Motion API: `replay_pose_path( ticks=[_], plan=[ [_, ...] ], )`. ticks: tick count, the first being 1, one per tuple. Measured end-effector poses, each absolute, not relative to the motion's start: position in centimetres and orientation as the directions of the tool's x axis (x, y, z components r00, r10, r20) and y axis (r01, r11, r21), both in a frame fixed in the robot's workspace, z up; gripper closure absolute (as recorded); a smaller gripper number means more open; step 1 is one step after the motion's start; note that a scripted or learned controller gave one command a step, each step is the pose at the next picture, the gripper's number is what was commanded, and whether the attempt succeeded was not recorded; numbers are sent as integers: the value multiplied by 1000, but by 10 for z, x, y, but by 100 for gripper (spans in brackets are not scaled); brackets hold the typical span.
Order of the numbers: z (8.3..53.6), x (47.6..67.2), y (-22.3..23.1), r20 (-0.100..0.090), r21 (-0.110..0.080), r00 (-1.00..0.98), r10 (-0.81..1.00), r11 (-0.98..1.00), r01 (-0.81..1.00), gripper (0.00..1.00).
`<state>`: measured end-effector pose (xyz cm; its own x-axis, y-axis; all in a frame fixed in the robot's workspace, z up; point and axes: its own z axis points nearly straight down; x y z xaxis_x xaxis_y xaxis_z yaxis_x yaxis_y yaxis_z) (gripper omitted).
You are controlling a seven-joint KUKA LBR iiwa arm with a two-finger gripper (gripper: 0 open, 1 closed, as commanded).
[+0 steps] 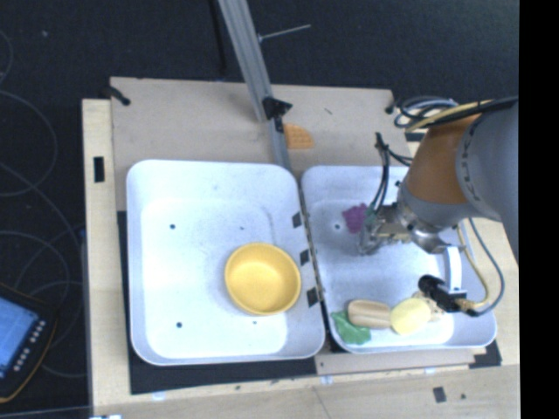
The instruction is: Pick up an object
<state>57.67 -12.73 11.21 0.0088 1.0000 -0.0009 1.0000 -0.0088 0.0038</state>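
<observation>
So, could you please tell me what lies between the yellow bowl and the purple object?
In the camera view, bare white floor of the left bin, then the two bins' adjoining rims, separate the yellow bowl from the purple object.

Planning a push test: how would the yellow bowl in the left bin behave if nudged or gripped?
The round yellow bowl sits upright, mouth up, so a nudge would probably slide it, not tip it. It looks like thin, light, smooth plastic; its rim may slip from a pinch.

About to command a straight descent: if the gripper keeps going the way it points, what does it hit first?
Probably bare floor of the right bin. The gripper points down just right of the purple object; depth is unclear, so it might graze it.
</observation>
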Motion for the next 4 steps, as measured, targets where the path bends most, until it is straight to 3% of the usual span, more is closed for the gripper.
replay_pose_path(
  ticks=[3,4],
  plan=[
    [279,593,-132,-1,8,-4,1000,4,1000,100],
    [285,584,-80,1,2,-7,1000,7,1000,100]
  ],
)
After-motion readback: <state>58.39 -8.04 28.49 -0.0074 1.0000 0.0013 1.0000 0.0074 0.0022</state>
